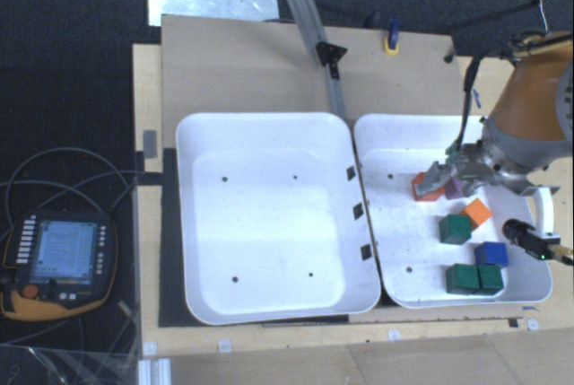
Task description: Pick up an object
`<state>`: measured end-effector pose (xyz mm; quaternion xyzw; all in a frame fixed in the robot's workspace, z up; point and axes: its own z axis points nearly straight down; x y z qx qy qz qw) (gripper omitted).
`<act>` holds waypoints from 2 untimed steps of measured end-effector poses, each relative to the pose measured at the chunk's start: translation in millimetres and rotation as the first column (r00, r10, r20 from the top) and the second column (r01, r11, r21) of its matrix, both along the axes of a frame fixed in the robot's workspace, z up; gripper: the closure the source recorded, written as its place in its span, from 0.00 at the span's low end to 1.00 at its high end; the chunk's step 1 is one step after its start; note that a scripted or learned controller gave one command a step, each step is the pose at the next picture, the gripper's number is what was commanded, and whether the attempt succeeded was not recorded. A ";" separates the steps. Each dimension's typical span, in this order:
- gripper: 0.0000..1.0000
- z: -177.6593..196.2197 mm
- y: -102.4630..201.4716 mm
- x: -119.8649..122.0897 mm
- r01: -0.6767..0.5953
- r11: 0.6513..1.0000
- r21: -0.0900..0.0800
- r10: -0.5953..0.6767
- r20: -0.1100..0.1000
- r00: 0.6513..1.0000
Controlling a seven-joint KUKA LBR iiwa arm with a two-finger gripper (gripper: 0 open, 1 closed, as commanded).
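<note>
Down low in the right bin point(395, 136), near its middle: the tool point(441, 179), reaching in from the right. Cannot tell whether spread or pressed together, since wrist and shadow cover that part. Just under the tip, a red block point(426, 188), and touching it on the right a small purple block point(454, 189); impossible to say if either sits in a grip. Close by, an orange block point(478, 212), a green block point(455, 229), a blue block point(491, 253) and a larger green block point(474, 278) near the front wall. Probably light, hard little cubes, not fragile, with smooth flat faces. Best taken on two opposite flat sides, squarely, not on corners. Risk of slipping or of pushing the purple neighbour along, because so close. In the left bin point(193, 141), only bare white floor. On the table point(242, 60), a clamp and a pole.
</note>
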<state>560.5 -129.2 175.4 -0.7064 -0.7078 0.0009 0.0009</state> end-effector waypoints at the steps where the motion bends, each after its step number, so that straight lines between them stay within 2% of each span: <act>1: 0.00 -43.2 2.1 5.0 -0.001 1.000 0.001 0.001 0.000 1.000; 2: 0.00 -87.3 2.4 4.8 0.000 1.000 0.001 0.000 0.000 1.000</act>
